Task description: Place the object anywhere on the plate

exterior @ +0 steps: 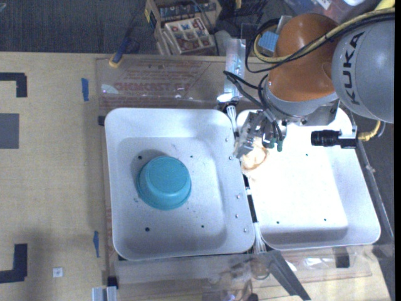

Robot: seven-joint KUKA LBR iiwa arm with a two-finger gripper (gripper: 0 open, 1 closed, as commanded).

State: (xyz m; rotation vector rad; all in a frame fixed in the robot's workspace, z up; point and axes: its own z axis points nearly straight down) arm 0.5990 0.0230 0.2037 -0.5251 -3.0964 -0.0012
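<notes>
Blue plate [164, 182] inside left bin [119, 137]. Small orange object [254, 159] in right bin [351, 224], under end effector [258, 138]. End effector's opening unclear.

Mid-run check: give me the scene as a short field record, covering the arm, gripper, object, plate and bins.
arm: grey KUKA arm with orange band, reaching in from the right, over the far edge of the right bin
gripper: gripper low at the far left corner of the right bin
object: small pale orange object just below the gripper; whether it is gripped cannot be told
plate: round blue plate in the left bin, nothing on it
task state: object not yet on the plate
</notes>
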